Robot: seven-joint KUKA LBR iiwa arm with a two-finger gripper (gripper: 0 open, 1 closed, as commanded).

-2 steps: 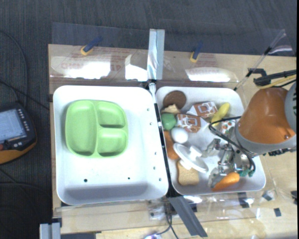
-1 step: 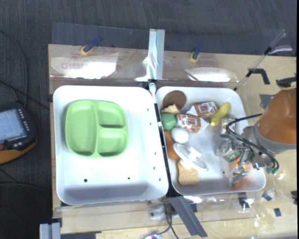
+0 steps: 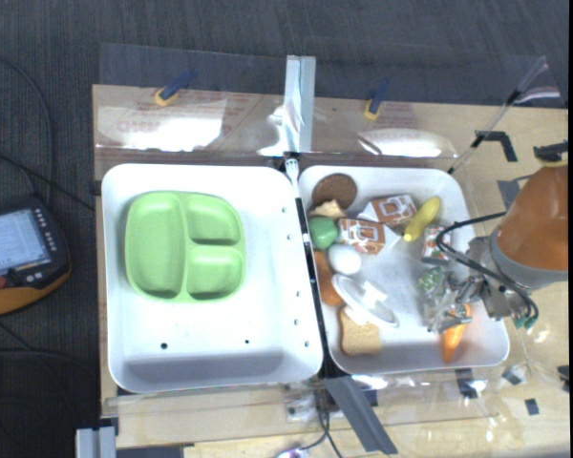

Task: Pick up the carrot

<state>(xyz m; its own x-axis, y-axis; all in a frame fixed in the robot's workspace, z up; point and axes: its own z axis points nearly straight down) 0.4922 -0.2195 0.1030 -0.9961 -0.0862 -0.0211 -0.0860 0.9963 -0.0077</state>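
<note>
Lying in the near right corner of the right bin [image 3: 477,356], the carrot [image 3: 452,341] shows as a short orange piece against the white floor, its long axis running roughly from the far side to the near side of the bin, with the tip toward the near wall. Directly on its far side is the hand [image 3: 446,299], a tangle of dark metal and cable low over the bin floor, just touching or hovering at the carrot's upper end; which of the two cannot be made out. Whether the hand is open or closed also cannot be told, and nothing orange is clearly seen between its parts, so the carrot does not look gripped. The arm [image 3: 540,227] comes in from the right, its orange band above the wrist. The coming move likely turns on a small shift toward the near wall, with the grasp set across the carrot's long axis. Further out in the same bin lie a banana [image 3: 422,217], two small cartons [image 3: 377,222], a white egg [image 3: 345,259], a green fruit [image 3: 322,231] and a slice of toast [image 3: 360,335]. The left bin [image 3: 153,346] holds a green divided plate [image 3: 184,245], well apart from the action
</note>
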